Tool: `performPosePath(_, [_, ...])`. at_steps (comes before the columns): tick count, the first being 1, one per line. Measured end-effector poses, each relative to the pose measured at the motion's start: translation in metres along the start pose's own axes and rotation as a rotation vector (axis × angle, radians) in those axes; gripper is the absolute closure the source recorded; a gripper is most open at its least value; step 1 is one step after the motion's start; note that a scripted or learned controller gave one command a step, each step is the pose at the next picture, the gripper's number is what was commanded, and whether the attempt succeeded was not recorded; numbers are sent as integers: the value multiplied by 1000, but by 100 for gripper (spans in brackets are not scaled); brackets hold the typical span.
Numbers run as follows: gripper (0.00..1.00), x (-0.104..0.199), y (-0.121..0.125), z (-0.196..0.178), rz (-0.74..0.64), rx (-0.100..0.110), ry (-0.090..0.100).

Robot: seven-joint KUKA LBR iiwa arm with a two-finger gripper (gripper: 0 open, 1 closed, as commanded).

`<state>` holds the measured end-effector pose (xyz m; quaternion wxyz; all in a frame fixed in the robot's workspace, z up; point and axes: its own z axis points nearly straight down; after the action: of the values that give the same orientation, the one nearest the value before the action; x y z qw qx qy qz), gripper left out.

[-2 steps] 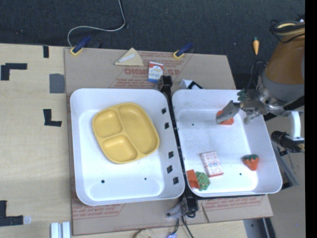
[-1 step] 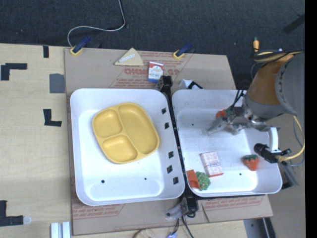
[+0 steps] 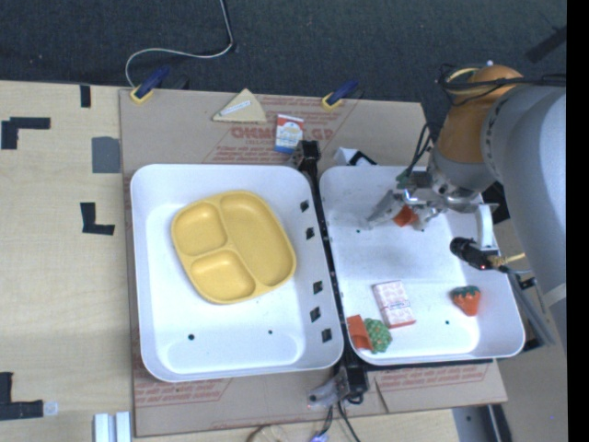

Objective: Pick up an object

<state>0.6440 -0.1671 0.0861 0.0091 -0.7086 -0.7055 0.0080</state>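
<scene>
Object to pick: several candidates lie in the right bin (image 3: 497, 343). Nearest the camera sit a green-and-orange toy (image 3: 370, 333), a small pink-printed card (image 3: 393, 303) and a strawberry-like piece (image 3: 467, 299). Farther back, the gripper (image 3: 405, 212) hangs low over the bin floor, a small red-orange thing (image 3: 403, 216) right at its tip; whether the jaws are open or clamped on it I cannot tell. The grasp step seems in hand; next comes a lift to prove the hold. The left bin (image 3: 156, 339) holds a yellow divided plate (image 3: 232, 245). Beyond, a small red-and-white carton (image 3: 289, 133); the cardboard's red print is unreadable.
</scene>
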Motion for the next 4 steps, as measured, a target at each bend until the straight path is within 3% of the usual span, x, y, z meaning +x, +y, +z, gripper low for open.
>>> performPosePath(1, [0,-26,15,-36,-5,-25,-3])
performPosePath(2, [0,-20,-4,-1,-7,-28,-4])
performPosePath(3, [100,-20,-3,-11,-8,-30,-7])
performPosePath(4, [100,-8,-40,-1,-4,-31,-5])
